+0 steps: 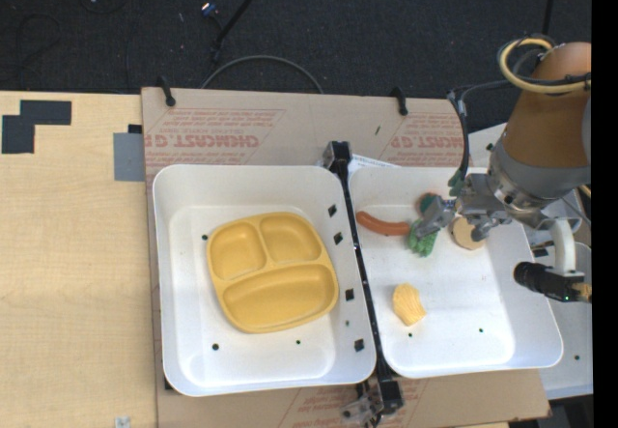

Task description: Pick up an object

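Over the right bin [541,344], the gripper [446,212] is hovering beside green broccoli [422,239].
Finger spacing: cannot tell; crowding sausage [383,223] and tan round piece [469,235] are risking a miss.

I'm looking down on a robotics lab setup, not a home or kitchen. Two white bins [183,223] sit side by side on a sheet of printed cardboard [251,131] laid over a pale wooden bench [68,271], and the grey and orange arm [546,127] reaches in at the right of the frame. Loose black cables [261,69] trail over the dark floor [386,11] along the top.
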Robot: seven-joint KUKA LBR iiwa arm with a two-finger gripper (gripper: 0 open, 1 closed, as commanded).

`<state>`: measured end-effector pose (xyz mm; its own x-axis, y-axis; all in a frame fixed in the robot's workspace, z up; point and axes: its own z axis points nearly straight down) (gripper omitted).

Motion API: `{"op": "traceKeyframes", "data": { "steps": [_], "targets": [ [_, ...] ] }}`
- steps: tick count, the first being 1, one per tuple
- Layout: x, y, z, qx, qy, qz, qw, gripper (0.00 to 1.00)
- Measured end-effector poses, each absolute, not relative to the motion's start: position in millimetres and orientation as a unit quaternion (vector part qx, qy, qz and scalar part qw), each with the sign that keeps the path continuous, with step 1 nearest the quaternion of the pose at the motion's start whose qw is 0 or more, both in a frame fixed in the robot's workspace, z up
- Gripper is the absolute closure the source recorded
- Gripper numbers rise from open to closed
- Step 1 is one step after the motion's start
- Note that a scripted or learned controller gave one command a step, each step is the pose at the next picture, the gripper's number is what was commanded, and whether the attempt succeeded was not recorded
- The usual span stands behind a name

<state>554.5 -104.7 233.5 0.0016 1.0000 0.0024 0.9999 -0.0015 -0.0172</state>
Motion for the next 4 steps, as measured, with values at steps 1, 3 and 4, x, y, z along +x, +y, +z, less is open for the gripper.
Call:
{"op": "traceKeyframes", "data": {
  "steps": [1,3,4],
  "targets": [
    [556.8,-104.8,240.9,-0.707,-0.707,0.0011,0.002,0.0],
    [566.2,-91.5,133.3,-0.707,-0.707,0.0017,0.003,0.0],
    [565.6,-90.6,85.2,-0.708,-0.707,0.0013,0.002,0.0]
  ]
}}
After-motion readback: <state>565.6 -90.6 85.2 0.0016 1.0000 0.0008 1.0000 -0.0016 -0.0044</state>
